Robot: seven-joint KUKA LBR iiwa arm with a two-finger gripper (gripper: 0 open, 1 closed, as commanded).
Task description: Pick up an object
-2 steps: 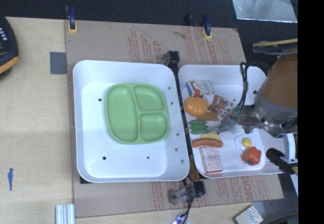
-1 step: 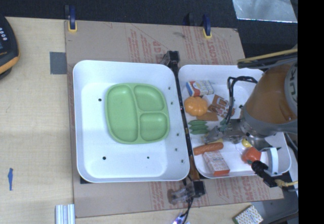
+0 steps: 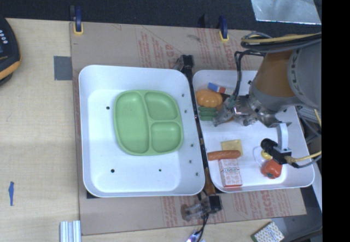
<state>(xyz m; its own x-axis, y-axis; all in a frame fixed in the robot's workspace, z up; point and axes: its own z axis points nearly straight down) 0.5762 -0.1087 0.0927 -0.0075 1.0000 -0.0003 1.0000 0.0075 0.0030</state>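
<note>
Two white bins side by side, arm lowered over the right one.

The left bin (image 3: 95,175) holds a smooth green divided plate (image 3: 147,122), laid flat at its centre. The right bin (image 3: 298,181) holds the loose pick candidates: an orange rounded piece (image 3: 208,98), a red-and-white carton (image 3: 230,173), a sausage (image 3: 223,154), a yellow slab (image 3: 232,146) and a tomato-like piece (image 3: 272,169). The gripper (image 3: 229,114) sits low just beside the orange piece, probably lining up a grasp; nothing is seen between its fingers, and their spread cannot be told.
</note>
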